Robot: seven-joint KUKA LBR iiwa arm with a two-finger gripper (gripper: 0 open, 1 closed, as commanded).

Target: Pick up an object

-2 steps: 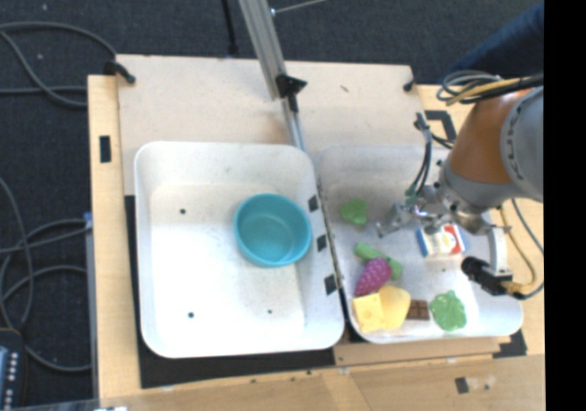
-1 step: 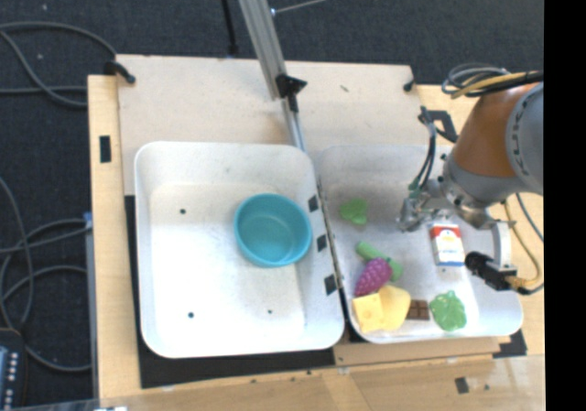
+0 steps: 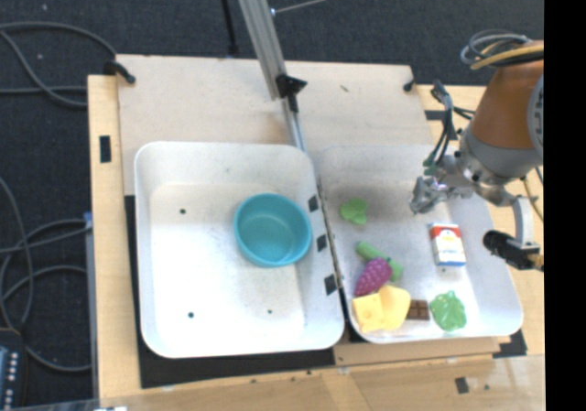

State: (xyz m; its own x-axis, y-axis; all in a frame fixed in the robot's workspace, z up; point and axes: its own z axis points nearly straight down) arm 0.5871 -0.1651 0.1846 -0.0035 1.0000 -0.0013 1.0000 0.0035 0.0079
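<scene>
I see the gripper [image 3: 424,196] hovering over bare floor in the upper part of the right bin [image 3: 385,167]; I cannot tell its opening. The toys crowd that bin's lower edge (grapes [image 3: 373,275], yellow block [image 3: 383,308], green leaf [image 3: 448,309]), the small carton [image 3: 447,245] just below-right of it.

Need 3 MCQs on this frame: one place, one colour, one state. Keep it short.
1. Where is the bowl?
A. left bin
B. right bin
C. on the bench

2. What colour are the grapes?
A. red
B. purple
C. white

3. How does the small carton sit?
A. between the tool's fingers
B. inside the bowl
C. on the right bin's floor, apart from the tool

Answers: A, it rests on the left bin; B, purple cluster beside the yellow piece; C, a gap separates them.
</scene>
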